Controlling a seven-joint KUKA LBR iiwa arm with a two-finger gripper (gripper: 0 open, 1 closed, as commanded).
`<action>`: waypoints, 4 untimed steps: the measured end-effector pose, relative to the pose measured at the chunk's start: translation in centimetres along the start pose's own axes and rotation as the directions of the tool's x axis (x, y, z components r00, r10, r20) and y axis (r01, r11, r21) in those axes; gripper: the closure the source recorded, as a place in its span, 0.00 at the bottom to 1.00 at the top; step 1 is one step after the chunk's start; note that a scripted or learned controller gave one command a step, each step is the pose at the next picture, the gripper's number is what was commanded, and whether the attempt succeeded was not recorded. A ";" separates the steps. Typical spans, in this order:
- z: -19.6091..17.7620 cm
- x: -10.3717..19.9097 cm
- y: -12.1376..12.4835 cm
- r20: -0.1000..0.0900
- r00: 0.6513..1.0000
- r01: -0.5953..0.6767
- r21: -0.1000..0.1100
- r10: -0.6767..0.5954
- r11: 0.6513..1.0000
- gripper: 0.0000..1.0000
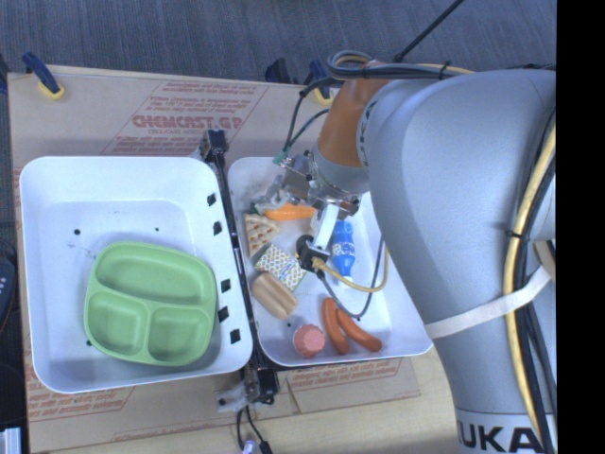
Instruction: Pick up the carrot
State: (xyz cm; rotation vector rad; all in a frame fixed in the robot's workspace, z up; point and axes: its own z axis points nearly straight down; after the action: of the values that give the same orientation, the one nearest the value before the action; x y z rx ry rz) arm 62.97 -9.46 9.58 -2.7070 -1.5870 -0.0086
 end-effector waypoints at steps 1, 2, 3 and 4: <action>-0.9 0.0 -0.1 0.002 1.000 0.005 0.006 -0.005 1.000 1.00; -9.5 0.8 -10.3 0.009 0.945 -0.326 0.005 0.326 0.945 1.00; -14.7 3.2 -12.3 0.008 0.973 -0.231 0.003 0.231 0.973 1.00; -16.9 1.3 -8.4 0.008 0.932 -0.363 0.001 0.363 0.932 1.00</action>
State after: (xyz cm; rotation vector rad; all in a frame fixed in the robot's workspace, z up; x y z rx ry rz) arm 56.23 -4.35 26.52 -2.9544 -1.0599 0.0055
